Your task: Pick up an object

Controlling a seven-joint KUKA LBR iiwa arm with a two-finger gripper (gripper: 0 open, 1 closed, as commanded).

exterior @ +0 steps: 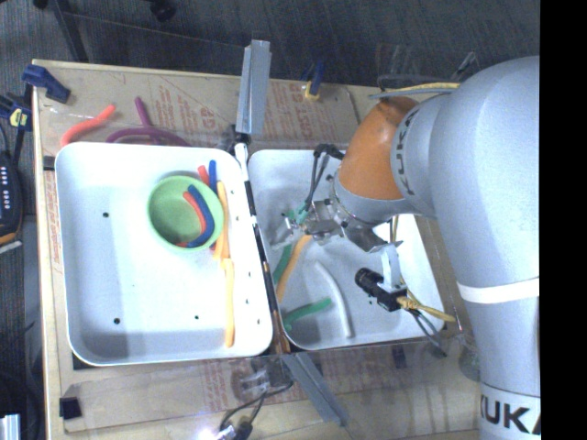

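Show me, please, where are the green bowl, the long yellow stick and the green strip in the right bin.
green bowl (174,216): camera view, on its bare inner floor.
long yellow stick (227,291): camera view, on its middle length.
green strip (307,312): camera view, on its centre.

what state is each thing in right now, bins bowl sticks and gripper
gripper: low in the right bin, fingers unclear
green bowl: upright in the left bin, sticks inside
yellow stick: lying flat, left bin
green stick: lying flat, right bin
right bin: holds several items
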